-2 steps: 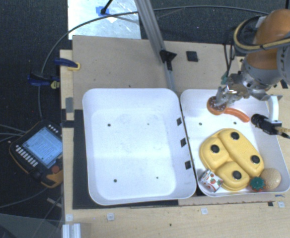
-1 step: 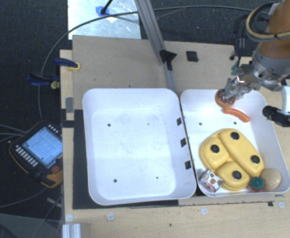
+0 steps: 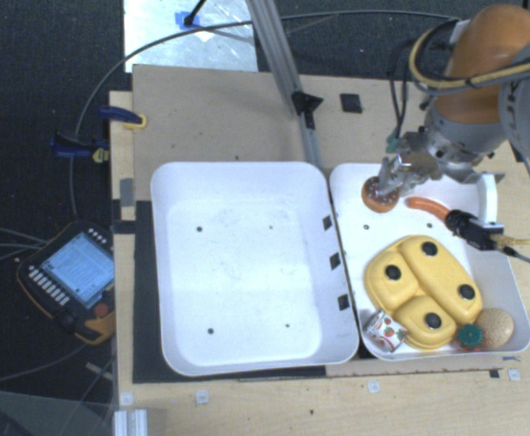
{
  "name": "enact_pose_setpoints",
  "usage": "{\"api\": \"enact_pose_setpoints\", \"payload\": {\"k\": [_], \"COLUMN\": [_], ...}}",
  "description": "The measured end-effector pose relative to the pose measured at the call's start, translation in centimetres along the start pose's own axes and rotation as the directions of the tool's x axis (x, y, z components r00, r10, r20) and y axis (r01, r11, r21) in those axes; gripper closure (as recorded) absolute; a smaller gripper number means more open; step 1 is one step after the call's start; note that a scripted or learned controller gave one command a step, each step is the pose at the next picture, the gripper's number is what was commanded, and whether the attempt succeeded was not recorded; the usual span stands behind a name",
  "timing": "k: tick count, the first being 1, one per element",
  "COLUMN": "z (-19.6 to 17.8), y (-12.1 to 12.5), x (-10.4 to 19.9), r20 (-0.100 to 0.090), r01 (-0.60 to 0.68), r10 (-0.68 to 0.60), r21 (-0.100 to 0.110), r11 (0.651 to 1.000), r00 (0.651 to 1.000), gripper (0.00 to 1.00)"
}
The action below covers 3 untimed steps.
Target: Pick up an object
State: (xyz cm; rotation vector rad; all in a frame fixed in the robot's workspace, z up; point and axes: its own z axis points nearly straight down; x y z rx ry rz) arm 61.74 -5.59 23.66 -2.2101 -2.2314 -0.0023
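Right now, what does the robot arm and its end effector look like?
The arm is grey with a rounded orange section above the wrist. Yellow and dark cables loop around that section. The end effector is a small metallic grey piece, too blurred for finer detail.

Small brown round object (image 3: 377, 197) in the right bin.
It lies near the bin's far left corner, beside an orange carrot-like piece (image 3: 428, 208).
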Motion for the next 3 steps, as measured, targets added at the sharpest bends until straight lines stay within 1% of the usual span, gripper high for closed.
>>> {"api": "enact_pose_setpoints", "payload": {"k": [1, 2, 3], "z": [-0.7, 0.1, 1.4], "y": [-1.3, -1.4, -3.3], "x": [5.0, 9.8, 15.4], "r20": [-0.001, 0.0, 0.0], "r01": [0.001, 0.0, 0.0], "r10": [-0.001, 0.0, 0.0], "r21": [-0.001, 0.0, 0.001], "r11": [1.0, 1.0, 1.0], "r00": [1.0, 1.0, 1.0], "gripper": [1.0, 1.0, 1.0]}}
